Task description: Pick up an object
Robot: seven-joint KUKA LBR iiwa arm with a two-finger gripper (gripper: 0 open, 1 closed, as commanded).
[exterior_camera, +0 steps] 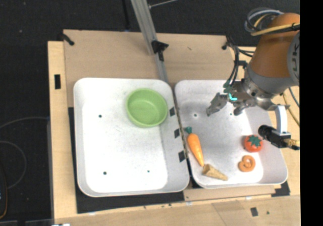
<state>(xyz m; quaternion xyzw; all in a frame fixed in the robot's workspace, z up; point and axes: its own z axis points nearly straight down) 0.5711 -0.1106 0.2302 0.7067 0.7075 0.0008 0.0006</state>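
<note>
My gripper (228, 107) hangs open over the upper middle of the right bin (202, 94), with nothing between its two spread fingers. Below and left of it an orange carrot (195, 148) with a green top lies by the bin's left wall. A tan cone-shaped piece (214, 172) rests at the bin's front. A red tomato (253, 143) and a small orange pretzel-like ring (247, 163) sit at the front right, below the gripper.
A green bowl (147, 108) stands in the upper right part of the left bin (101, 169). A grey metal post (144, 15) slants up from between the bins at the back. A black cable end (275, 135) hangs by the tomato.
</note>
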